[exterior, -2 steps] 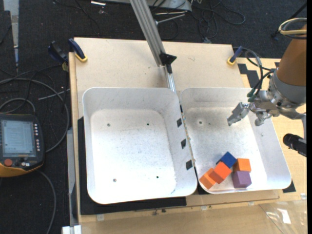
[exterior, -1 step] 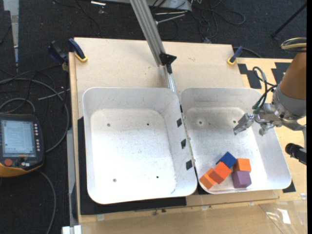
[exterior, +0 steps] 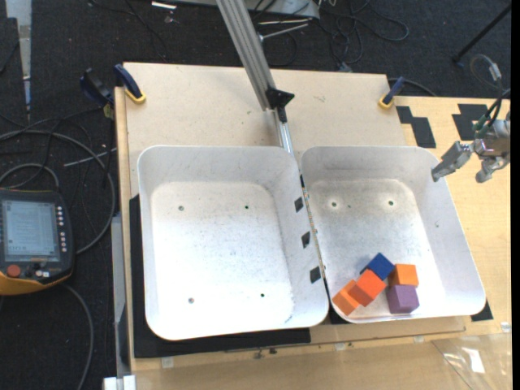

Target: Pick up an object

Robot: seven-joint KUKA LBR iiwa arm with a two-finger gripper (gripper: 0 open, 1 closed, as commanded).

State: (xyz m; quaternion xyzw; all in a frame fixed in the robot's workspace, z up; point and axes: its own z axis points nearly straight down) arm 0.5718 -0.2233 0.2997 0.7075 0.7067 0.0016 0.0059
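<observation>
Nearest the lens, five small blocks sit bunched in the near corner of the right shallow white plastic bin (exterior: 439, 218): an orange block (exterior: 348, 301) at the near left of the cluster, a second orange cube (exterior: 372, 284) touching it, a blue cube (exterior: 379, 265) just behind that, a smaller orange cube (exterior: 405, 275) to the blue one's right, and a purple cube (exterior: 402, 297) in front of it. Left of that bin, touching along the rim, lies the left white bin (exterior: 154, 218). Both rest on the pale wooden surface (exterior: 211, 108). My fingers (exterior: 467, 162) hang at that bin's far right corner, outside its rim, well apart from the blocks, spread open and holding nothing.
</observation>
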